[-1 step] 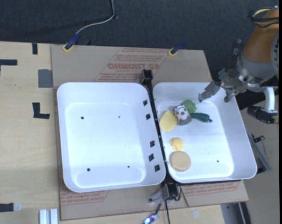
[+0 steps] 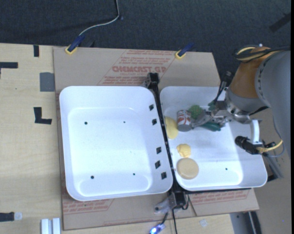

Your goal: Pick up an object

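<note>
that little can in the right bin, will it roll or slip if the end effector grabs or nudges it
The can looks to lie on its side, so a nudge would probably roll it. Its smooth, rounded wall may slip from a loose pinch. Being small, it is likely light and could skid on the bin floor. The end effector sits right beside it.

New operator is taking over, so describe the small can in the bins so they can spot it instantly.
Look at the right-hand bin, the one the arm reaches into. Near its upper left, close to the divider, lies the small can, just left of the pincer. It is the only silvery, red-marked thing there: its neighbours are a green object and pale yellow pieces below.
</note>
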{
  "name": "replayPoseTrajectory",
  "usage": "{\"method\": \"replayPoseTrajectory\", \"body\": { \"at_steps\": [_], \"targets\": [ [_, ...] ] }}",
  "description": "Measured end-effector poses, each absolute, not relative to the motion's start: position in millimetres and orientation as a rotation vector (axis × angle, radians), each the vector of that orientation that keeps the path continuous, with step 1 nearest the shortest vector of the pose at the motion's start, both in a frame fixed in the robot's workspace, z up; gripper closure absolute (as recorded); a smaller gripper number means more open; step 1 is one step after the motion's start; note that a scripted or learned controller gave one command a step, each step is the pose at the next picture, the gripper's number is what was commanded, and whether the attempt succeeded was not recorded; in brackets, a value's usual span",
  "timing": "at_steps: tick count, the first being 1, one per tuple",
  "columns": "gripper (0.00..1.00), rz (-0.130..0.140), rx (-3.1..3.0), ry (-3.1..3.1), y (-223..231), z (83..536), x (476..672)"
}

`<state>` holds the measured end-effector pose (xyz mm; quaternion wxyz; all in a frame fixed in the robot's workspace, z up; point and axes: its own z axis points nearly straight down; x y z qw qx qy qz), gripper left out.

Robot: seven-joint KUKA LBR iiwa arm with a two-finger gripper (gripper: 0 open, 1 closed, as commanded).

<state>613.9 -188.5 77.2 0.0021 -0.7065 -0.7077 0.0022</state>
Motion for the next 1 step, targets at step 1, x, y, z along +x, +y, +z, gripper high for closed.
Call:
{"method": "replayPoseTrajectory", "body": {
  "at_steps": [1],
  "targets": [
    [0.00, -0.002, -2.219, -2.228, -200.1, 85.3, 661.1]
  ]
}}
